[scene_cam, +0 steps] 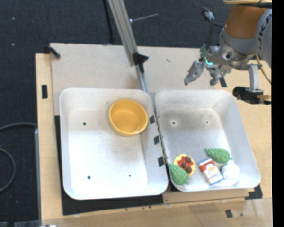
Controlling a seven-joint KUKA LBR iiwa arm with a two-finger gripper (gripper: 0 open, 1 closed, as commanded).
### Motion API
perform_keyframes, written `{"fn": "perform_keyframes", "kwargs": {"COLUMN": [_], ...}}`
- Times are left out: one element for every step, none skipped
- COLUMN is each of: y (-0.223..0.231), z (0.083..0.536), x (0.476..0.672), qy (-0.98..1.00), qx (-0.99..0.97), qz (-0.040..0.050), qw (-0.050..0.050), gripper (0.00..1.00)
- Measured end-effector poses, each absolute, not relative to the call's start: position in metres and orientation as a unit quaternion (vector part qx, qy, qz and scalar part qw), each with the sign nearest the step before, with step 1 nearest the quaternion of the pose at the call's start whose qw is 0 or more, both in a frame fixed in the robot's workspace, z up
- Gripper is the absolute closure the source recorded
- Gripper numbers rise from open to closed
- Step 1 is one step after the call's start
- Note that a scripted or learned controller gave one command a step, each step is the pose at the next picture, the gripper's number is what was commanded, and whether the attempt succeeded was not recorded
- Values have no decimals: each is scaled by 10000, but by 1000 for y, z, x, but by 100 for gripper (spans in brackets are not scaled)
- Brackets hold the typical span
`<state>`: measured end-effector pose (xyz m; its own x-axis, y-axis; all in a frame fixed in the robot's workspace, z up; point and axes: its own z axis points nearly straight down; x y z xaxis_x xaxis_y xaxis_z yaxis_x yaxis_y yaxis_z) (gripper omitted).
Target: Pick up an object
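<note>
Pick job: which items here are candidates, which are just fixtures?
Candidates: yellow bowl in left bin; in right bin: green piece, red-white carton, white ball, red-topped yellow piece, second green piece.
Fixtures: metal rail, tool.

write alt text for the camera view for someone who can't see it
The arm's hand hovers above the far edge of the right bin, holding nothing. Small items cluster in that bin's near corner; a yellow bowl sits in the left bin.

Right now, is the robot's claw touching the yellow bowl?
Apart. The camera view shows the gripper hanging beyond the right bin's far edge, while the yellow bowl sits in the left bin.
</note>
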<state>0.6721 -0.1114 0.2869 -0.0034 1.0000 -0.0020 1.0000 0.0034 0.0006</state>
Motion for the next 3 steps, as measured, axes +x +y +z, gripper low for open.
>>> {"fn": "perform_keyframes", "kwargs": {"y": [-117, -117, -116], "z": [244, 181, 119], "x": [668, 669, 671], "qy": [7067, 7064, 7070], "qx": [7075, 7078, 7072], "qz": [-24, -25, -28], "qw": [3, -1, -7], "gripper": [0, 0, 0]}}
